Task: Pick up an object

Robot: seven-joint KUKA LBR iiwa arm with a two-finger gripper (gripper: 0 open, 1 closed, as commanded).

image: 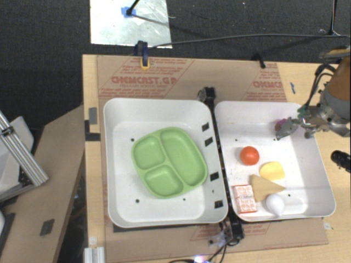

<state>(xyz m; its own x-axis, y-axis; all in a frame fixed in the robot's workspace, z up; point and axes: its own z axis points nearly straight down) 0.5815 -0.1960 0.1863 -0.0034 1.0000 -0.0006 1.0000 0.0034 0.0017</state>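
Observation:
My gripper (284,128) hangs over the far right part of the right bin (315,163), reaching in from the right edge. It is up and to the right of the loose objects, apart from all of them. An orange-red ball (249,155) lies near the bin's middle. Just right of and below the ball rests a yellow rounded piece (272,170). A tan wedge (266,188) sits under that, with a white egg shape (275,204) at its lower edge. At the bin's near left corner lies a red and white packet (244,198).
The left bin (118,119) holds a green divided plate (168,161). A black divider with clips (213,147) runs between the two bins. Cardboard (164,75) lies under both bins, and a cable (247,37) crosses the dark floor behind.

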